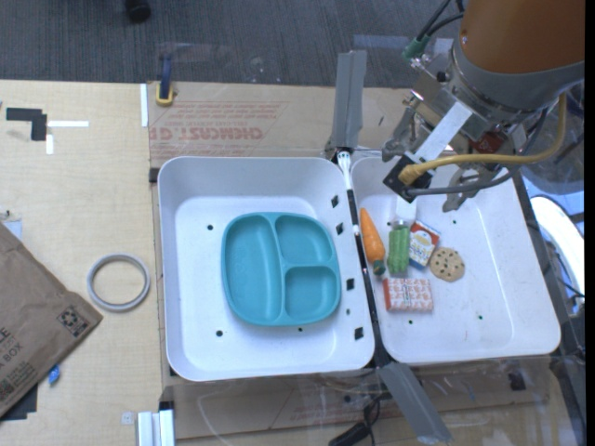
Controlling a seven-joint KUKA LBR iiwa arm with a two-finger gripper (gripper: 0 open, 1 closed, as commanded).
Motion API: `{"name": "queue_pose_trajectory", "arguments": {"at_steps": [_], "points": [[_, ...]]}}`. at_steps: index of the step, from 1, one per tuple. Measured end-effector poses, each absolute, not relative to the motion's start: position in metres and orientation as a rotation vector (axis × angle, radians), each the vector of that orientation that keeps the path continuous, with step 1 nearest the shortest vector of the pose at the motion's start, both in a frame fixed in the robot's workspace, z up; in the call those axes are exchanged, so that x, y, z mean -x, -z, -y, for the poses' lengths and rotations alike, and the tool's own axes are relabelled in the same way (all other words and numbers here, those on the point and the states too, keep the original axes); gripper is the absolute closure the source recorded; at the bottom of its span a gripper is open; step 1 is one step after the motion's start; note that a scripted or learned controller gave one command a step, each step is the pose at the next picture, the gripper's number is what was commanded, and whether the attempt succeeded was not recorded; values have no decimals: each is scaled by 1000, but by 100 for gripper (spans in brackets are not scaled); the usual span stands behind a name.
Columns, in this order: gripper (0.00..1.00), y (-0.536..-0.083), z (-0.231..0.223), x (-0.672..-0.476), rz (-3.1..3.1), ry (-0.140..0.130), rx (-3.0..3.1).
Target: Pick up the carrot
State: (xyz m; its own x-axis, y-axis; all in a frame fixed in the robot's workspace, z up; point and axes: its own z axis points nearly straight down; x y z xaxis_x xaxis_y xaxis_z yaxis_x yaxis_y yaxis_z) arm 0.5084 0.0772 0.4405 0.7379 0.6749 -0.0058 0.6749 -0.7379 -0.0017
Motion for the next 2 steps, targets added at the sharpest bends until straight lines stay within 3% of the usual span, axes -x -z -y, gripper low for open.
{"name": "queue_pose_trajectory", "arguments": {"at_steps": [1, 2], "points": [[0, -440, -112, -525, -1303, 8, -2858], [0, -431, -32, -532, -1110, 9, -2939]]}}
